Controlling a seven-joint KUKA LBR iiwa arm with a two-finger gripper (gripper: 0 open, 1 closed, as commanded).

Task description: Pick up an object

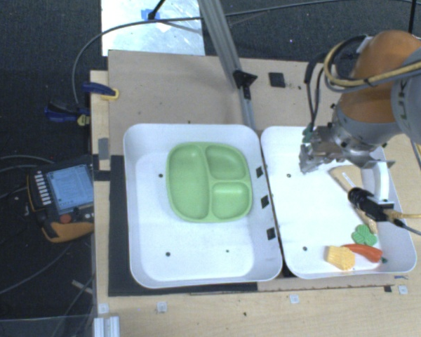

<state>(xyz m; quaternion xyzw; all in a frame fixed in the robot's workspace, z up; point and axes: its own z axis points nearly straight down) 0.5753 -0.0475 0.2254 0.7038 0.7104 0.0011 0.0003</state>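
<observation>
**Overhead view: the gripper low over the right bin, the small items lying apart from it**

You are looking down on two white bins set side by side on the bench [168, 83]. The arm [379, 83] reaches in from the right, and its gripper [310, 159] sits over the far left part of the right bin [288, 209], close to the wall it shares with its neighbour. From this angle you cannot tell whether the gripper is apart or together, and nothing can be seen held in it.

The things you could pick up lie in the same bin, all to the gripper's right or nearer the camera:
- a pale stick [342, 179] lies at a slant just to the right of the gripper;
- a small green piece [365, 233] lies near the right wall;
- an orange piece [363, 250] lies just in front of the green one;
- a yellow piece [340, 258] touches the orange piece's left end, in the near right corner, well apart from the gripper.

The left bin [196, 251] holds a green plate [209, 181] with three compartments. It lies flat in the far half of that bin.
</observation>
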